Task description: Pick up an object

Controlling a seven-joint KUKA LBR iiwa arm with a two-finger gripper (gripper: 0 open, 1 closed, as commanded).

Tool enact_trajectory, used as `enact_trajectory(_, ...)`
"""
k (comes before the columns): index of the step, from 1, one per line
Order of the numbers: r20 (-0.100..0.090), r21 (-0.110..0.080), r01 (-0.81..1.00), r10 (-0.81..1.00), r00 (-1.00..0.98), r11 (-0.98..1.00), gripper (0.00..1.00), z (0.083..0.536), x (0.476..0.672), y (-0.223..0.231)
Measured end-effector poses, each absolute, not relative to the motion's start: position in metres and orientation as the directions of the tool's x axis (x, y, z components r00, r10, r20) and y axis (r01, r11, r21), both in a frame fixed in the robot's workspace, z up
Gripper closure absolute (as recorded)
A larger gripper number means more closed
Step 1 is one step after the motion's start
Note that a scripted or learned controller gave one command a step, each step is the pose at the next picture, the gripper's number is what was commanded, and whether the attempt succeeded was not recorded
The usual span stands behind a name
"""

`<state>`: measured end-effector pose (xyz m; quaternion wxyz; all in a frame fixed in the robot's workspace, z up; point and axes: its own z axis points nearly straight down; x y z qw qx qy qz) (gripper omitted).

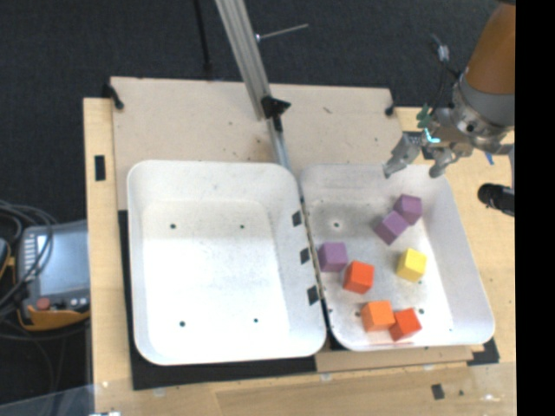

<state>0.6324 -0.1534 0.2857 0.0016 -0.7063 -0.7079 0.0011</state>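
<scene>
Seven small blocks lie in the right bin [464, 258], and we judge the nearest purple block [408, 207] light, rigid and best pinched across flat opposite faces, while our gripper [418, 161] hangs spread apart and holding nothing above the bin's far rim.

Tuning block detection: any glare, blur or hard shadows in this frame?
Camera view: lighting is even and soft; the blocks, like the yellow block, cast only faint shadows. The right bin looks washed out near its lower rim, where the orange blocks blur into a pale pink glow. The hand is slightly soft; the image is low in detail overall.
</scene>
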Motion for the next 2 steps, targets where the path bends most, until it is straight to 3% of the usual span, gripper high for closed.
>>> enact_trajectory(1, -0.002, 0.001, 1.000, 1.000, -0.004, 0.004, 0.00, 0.289, 0.633, -0.154)
enact_trajectory(2, -0.002, -0.003, 1.000, 1.000, 0.001, -0.001, 0.00, 0.243, 0.639, -0.160)
